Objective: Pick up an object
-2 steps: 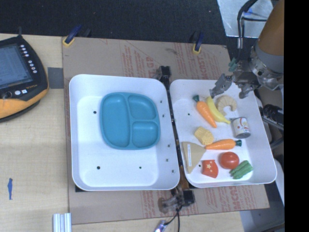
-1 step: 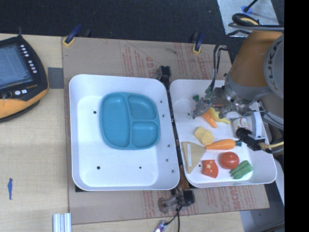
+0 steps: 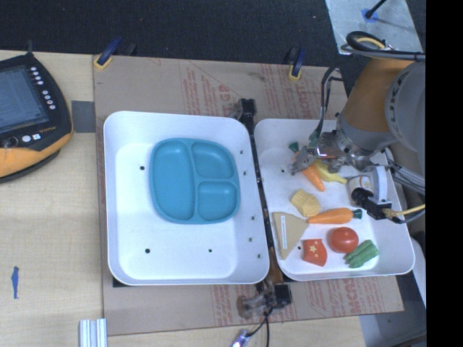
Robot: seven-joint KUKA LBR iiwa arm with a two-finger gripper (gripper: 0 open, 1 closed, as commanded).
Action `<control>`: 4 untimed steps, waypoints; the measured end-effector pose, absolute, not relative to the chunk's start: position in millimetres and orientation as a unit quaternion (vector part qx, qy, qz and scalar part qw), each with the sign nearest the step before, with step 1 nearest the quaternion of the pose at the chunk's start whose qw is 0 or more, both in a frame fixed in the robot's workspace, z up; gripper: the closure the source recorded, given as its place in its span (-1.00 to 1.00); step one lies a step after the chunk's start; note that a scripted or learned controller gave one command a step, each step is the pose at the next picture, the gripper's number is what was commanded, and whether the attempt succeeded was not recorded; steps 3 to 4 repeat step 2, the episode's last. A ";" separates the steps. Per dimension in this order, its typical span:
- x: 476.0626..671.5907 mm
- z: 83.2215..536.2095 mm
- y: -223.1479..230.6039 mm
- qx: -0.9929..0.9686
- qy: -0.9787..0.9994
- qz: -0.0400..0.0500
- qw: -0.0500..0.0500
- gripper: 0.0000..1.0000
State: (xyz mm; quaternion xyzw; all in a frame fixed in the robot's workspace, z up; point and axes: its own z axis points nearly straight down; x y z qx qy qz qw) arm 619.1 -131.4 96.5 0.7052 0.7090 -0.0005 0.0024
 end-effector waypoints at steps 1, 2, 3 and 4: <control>619.2 106.8 -132.9 0.705 0.710 -0.002 0.003 1.00; 580.1 192.4 -72.0 0.704 0.710 -0.002 -0.001 1.00; 580.1 192.4 -72.0 0.704 0.710 -0.002 -0.001 1.00; 580.1 192.4 -72.0 0.704 0.710 -0.002 -0.001 1.00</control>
